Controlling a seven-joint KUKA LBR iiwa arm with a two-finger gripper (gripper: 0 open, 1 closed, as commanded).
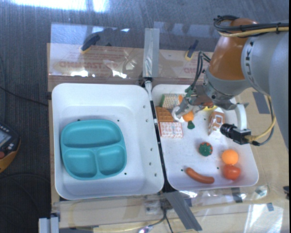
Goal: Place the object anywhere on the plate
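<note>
Two white bins share the surface — I see the teal plate (92, 147) in the left bin, and my hand (183, 111) pinching a small orange object (188, 116) over the right bin's (247, 178) far-left corner.

arm (262, 47): cut off at right edge | pincer (184, 111): finger state unclear | handheld device (0, 144): cropped at left edge
</note>
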